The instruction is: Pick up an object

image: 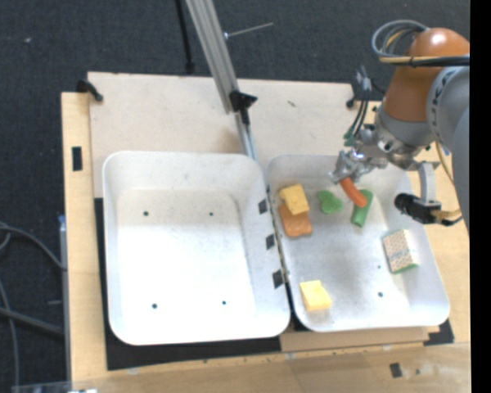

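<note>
Orange carrot-shaped toy (353, 192) lies in the right white bin (425, 301), touching the green stick (361, 212), directly under the gripper (349, 170); its grip state I cannot tell.

Arm (421, 88), upper right of frame: grey casing w/ rounded orange band above the wrist, glossy highlight on top. Pale grey cable loops (393, 39) curl over the orange part at its upper left; thin dark cables run down its left side. Below the band, a metallic silver wrist flange, then small grey gripper (346, 170) hardware, detail too small to read. Black fitting (417, 207) w/ thin cable at lower right of wrist.
</note>
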